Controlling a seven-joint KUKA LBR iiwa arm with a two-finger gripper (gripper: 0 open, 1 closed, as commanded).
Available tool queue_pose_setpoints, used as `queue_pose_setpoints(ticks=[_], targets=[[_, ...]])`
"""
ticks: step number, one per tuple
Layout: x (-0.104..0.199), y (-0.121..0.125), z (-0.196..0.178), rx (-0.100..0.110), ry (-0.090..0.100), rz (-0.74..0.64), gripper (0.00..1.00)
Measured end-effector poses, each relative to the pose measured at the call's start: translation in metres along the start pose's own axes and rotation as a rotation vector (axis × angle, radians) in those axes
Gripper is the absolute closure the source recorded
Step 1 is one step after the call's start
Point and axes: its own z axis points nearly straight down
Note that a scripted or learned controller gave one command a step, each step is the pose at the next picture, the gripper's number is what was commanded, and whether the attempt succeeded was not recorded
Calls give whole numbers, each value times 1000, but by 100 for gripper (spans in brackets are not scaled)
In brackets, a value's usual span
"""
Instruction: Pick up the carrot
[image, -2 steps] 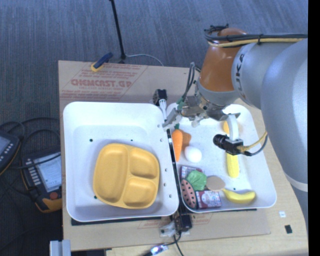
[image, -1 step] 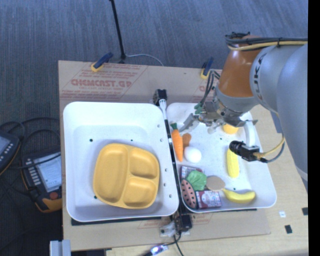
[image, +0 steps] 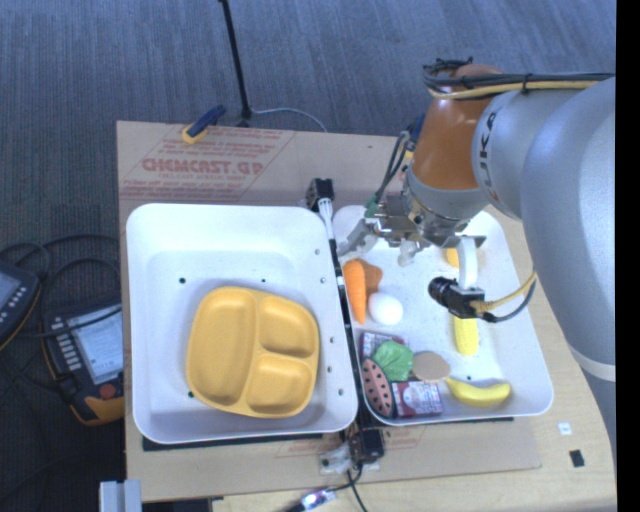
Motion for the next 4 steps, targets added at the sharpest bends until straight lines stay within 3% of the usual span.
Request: queue_pose_setpoints(ticks=[1,2,3,4], targets=[[-77,19,84,4,-4,26,0],[-73,-22,90,-24,-1,114,0],[-70,-64,90,-33,1,278,0],[-69,-67,90,-31,4,431,0]])
